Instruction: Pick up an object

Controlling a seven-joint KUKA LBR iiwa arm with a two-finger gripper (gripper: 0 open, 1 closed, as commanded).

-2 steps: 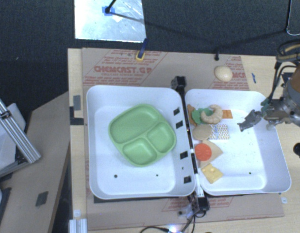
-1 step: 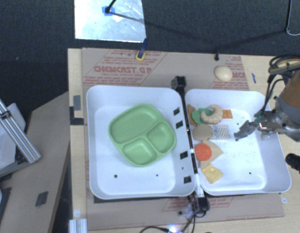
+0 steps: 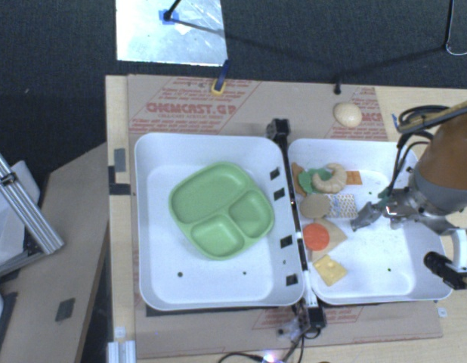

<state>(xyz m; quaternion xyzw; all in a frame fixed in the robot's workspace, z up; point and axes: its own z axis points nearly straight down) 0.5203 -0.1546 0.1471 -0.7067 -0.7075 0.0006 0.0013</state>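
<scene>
Over the right bin, the gripper hovers low, whether spread or closed I cannot tell, toys clustered at nine o'clock within reach.

My arm runs off the right edge, so its upper part is cut away. My gripper is too small and blurred to judge. The tan disc lies partly under the croissant.
</scene>
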